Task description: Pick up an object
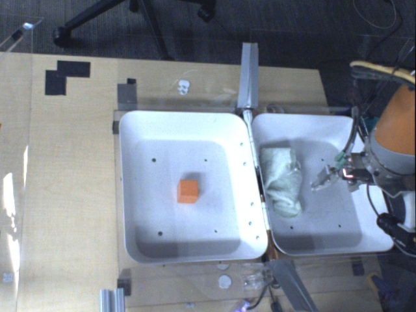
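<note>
**binwatcher:** so where's your hand sitting right now?

**me:** my gripper [323, 179] is over the right bin [338, 236], out past the middle toward the right wall. arm [396, 132] comes in from the right, orange band sitting above the wrist. my fingers [318, 183] point left, toward the cloth, tips splayed a bit apart, nothing between them.

**binwatcher:** cloth?

**me:** yeah, a crumpled pale cloth [282, 179], whitish with a green tint, lying along the left side of the right bin, right up by the divider [255, 174] between the two bins. it runs from about the upper middle of the bin down past the middle. my fingertips are near its right edge but there's a gap of bare bin floor between us, not touching it.

**binwatcher:** anything else to grab?

**me:** one small orange block [188, 191] in the left bin [140, 239], roughly centre of the floor, sitting flat on its own. well apart from my hand, whole divider in between.

**binwatcher:** and around the bins?

**me:** both bins sit side by side on a wooden bench [65, 194]. black tape marks [65, 75] on the bench at upper left, and a chair base [140, 5] on the dark carpet behind it. some cables [380, 203] loop off my wrist on the right.
</note>
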